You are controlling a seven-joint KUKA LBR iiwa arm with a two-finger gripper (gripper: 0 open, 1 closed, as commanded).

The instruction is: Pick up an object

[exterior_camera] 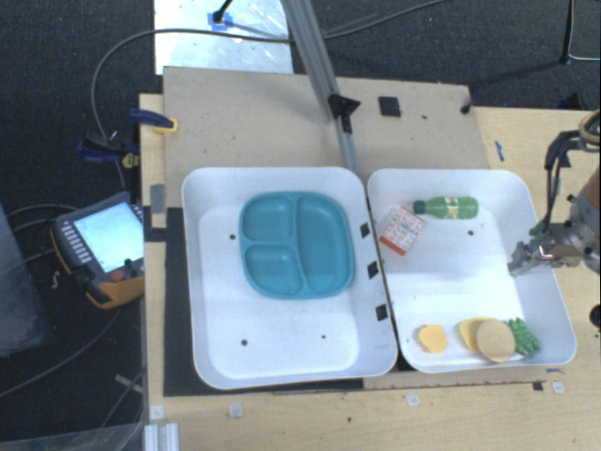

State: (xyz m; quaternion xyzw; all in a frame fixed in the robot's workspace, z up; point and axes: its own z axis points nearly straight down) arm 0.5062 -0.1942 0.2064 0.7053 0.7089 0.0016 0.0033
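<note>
Gripper [528, 257] at the right bin's [441, 184] right edge — finger state indiscernible — well apart from the green bottle [448, 208], patterned packet [399, 230] and bread roll [495, 339]; a descent here would likely strike the rim — grasping nothing.

teal plate [297, 244], green bottle [448, 209], white bins [216, 346]

Slanted overhead view of both bins [282, 181]

Teal divided plate [297, 245] in left bin [211, 346]; handheld pendant [101, 249] on floor beside bench [282, 111].
</note>
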